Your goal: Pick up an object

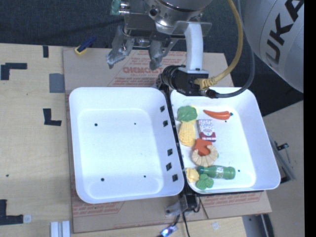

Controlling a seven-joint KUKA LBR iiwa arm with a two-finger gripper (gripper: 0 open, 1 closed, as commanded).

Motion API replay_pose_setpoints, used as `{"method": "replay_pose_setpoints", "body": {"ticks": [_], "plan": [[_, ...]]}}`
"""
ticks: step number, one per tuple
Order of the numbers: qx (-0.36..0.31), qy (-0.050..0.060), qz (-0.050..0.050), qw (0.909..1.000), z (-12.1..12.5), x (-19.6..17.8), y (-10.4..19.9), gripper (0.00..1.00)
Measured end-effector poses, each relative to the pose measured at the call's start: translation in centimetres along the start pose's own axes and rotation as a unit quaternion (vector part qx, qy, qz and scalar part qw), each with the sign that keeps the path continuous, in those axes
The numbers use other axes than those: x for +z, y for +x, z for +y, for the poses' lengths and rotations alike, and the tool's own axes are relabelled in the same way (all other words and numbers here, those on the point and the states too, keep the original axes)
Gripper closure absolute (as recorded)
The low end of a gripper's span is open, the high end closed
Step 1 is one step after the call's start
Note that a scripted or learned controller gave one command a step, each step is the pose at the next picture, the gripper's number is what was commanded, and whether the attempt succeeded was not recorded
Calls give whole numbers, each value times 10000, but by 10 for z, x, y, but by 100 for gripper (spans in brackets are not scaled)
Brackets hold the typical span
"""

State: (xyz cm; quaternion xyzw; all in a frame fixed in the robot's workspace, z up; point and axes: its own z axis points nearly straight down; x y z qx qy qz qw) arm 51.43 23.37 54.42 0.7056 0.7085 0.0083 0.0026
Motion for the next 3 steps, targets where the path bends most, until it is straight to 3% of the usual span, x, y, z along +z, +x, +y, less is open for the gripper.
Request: {"method": "replay_pose_setpoints", "body": {"ticks": [1, 2, 3], "plan": [[28, 138, -71, 9999, -13, 111, -30, 100], [11, 167, -82, 9998, 34, 293, -4, 100], [3, 23, -9, 10000, 0, 145, 0, 100]]}}
